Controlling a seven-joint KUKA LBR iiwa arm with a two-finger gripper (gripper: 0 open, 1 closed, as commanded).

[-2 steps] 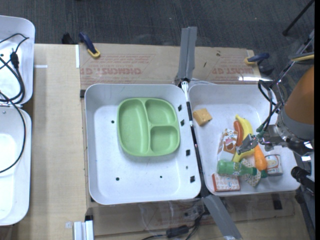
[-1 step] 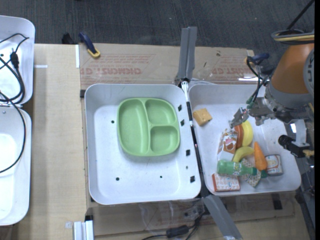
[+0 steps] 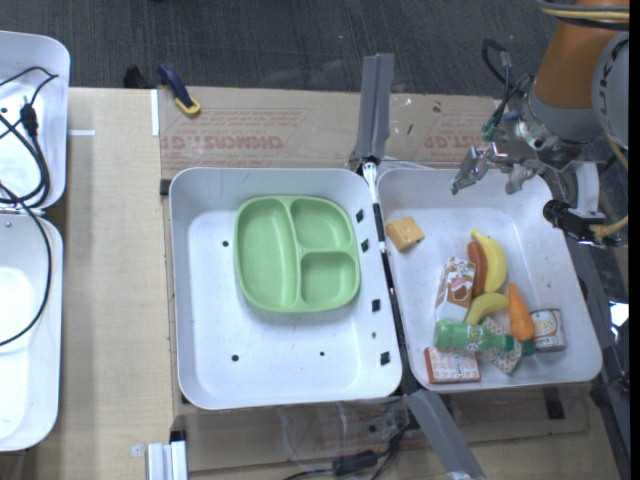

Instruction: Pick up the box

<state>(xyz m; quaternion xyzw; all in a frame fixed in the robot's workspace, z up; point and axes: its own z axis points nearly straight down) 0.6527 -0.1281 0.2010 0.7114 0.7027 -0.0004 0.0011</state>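
Observation:
The box (image 3: 452, 366) is a small red-and-white carton lying flat at the near left corner of the right bin (image 3: 560, 230). A green bottle (image 3: 475, 338) lies across the bin just behind it and touches it. My gripper (image 3: 491, 175) hangs over the far rim of the right bin, well away from the box. Its two fingers stand apart, open, with nothing between them.
In the right bin lie yellow bananas (image 3: 491, 268), a sausage (image 3: 476, 264), a carrot (image 3: 518, 314), a printed pouch (image 3: 456, 284), a small can (image 3: 546, 330) and a cracker (image 3: 404, 233). The left bin (image 3: 200, 308) holds a green divided plate (image 3: 297, 253).

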